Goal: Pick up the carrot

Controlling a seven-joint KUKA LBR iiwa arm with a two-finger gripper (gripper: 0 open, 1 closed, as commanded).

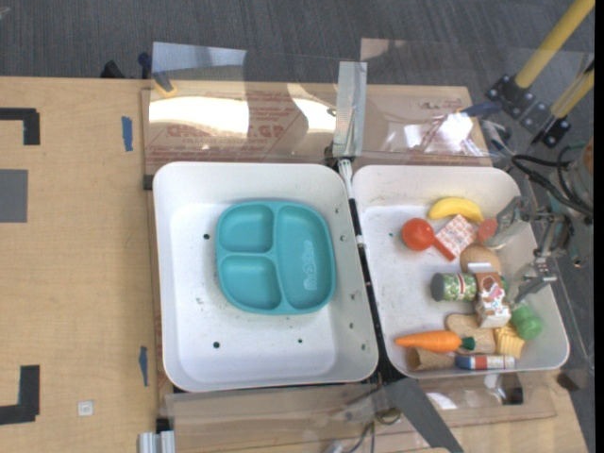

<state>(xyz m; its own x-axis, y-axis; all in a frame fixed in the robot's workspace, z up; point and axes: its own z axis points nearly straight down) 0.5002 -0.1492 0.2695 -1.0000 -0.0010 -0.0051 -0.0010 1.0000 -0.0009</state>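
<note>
A single fixed camera sits high above the surface [66,253] and looks down at a slant. It takes in both white bins whole, the left bin [179,206] and the right bin [377,196], with grey floor [283,8] along the far edge.

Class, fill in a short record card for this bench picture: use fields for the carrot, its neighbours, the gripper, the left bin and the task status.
carrot: lying flat near the front edge of the right bin
neighbours: banana at the back, can in the middle
gripper: at the bin's right edge, away from the carrot
left bin: holds a teal divided plate
status: carrot not yet picked up
</note>
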